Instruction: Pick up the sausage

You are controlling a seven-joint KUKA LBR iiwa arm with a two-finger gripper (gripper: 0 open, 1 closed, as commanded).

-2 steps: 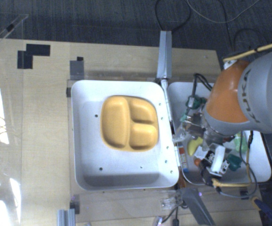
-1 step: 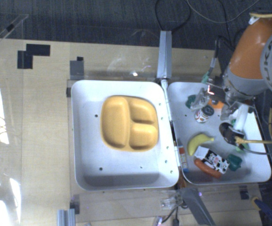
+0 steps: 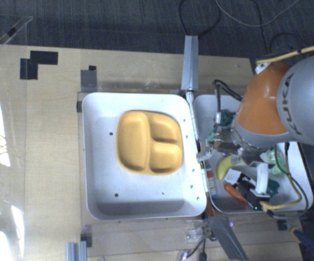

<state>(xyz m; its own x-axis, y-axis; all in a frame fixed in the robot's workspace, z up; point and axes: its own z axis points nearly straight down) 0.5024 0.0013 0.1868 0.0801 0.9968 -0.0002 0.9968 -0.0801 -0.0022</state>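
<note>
1. Two white bins sit side by side on the desk [image 3: 48, 162]; we see a yellow compartment tray [image 3: 149, 142] in the left bin [image 3: 99, 194].
2. We find the sausage [image 3: 234, 191] near the right bin's [image 3: 303, 192] front wall, among cluttered objects.
3. We see the arm [image 3: 279, 102] over the right bin; its gripper [image 3: 227, 148] is low inside, and we cannot tell its state.

Left bin [image 3: 97, 200] holding a divided tray [image 3: 149, 142] at its centre, right bin [image 3: 205, 110] alongside it, arm [image 3: 287, 99] over the right bin, sausage [image 3: 234, 191] and banana [image 3: 223, 168] lying beneath the arm.
</note>
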